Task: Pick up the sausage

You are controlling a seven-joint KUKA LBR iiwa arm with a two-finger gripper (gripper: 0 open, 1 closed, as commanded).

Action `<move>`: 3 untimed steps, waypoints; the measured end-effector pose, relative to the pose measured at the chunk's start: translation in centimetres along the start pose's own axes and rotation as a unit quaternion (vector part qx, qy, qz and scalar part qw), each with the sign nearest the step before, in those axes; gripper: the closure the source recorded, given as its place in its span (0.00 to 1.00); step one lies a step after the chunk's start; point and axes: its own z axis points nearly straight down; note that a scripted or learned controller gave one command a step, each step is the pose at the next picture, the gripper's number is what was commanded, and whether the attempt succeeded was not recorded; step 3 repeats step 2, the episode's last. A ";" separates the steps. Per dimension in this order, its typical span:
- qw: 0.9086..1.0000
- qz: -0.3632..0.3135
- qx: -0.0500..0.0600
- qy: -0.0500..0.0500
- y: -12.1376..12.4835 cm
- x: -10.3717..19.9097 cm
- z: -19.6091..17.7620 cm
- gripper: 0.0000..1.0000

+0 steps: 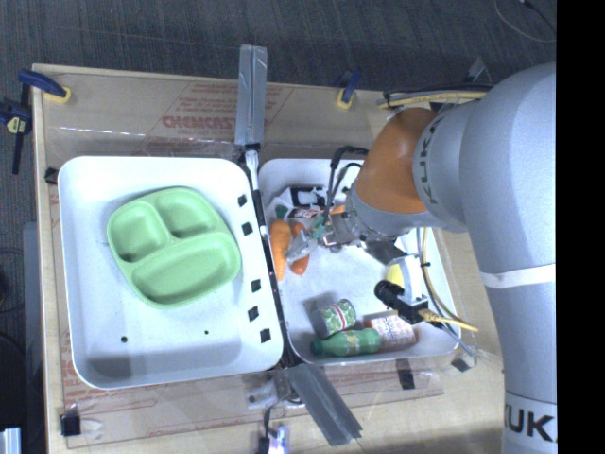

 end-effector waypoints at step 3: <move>0.998 -0.057 0.005 0.010 0.9 5.8 -13.6 1.00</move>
